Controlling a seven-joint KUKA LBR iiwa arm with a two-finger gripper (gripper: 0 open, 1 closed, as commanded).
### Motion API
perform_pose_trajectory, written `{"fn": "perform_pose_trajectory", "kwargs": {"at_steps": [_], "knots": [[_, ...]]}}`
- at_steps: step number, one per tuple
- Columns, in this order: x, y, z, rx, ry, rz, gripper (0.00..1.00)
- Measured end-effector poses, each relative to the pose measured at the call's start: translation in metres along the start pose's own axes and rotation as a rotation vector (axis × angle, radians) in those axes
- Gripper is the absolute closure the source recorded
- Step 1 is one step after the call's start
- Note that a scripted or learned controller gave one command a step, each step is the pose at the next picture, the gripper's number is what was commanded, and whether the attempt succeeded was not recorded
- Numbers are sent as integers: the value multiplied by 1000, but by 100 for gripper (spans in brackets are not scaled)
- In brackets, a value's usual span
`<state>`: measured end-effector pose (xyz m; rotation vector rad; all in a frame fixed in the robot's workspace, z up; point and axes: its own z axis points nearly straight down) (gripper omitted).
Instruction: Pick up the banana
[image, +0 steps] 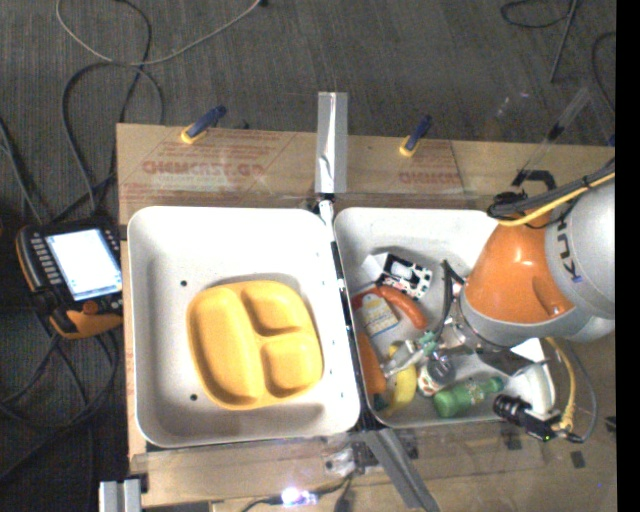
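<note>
Arm low over the cluttered right bin (470, 225), gripper (432, 352) among the objects.
The banana (403, 385) lies near the bin's front wall, just beside an orange carrot-like piece (371, 372), a white bottle (378, 318) and a green bottle (466, 393). A yellow divided tray (257, 342) sits in the left bin (160, 300).

Faint red print on the cardboard sheet (205, 170) is unreadable; the arm (590, 250) shows "KU".
</note>
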<state>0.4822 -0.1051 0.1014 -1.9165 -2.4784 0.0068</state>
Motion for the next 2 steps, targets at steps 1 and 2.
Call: {"fn": "perform_pose_trajectory", "kwargs": {"at_steps": [1, 2], "knots": [[1, 0, -5, 6, 5, 1, 100], [45, 48, -79, -1, -2, -4, 100]]}}
